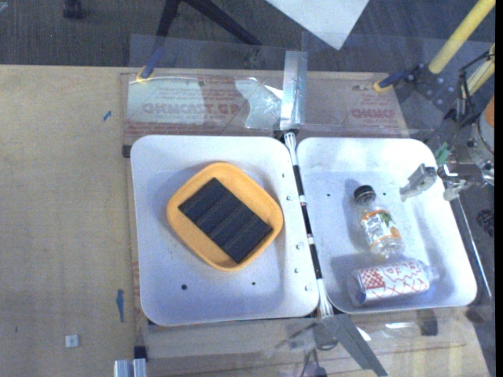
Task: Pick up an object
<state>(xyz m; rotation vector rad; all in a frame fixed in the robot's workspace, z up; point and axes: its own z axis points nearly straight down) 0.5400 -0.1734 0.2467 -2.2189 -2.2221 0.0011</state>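
Gripper (419, 181) sits at the right side of frame, coming in from the right edge at about mid-height. Finger end points left and slightly down. Wrist hardware behind it is a cluster of metal brackets and cabling running off to the right. Arm body mostly cut off by the frame edge. Nothing visible between the fingers.
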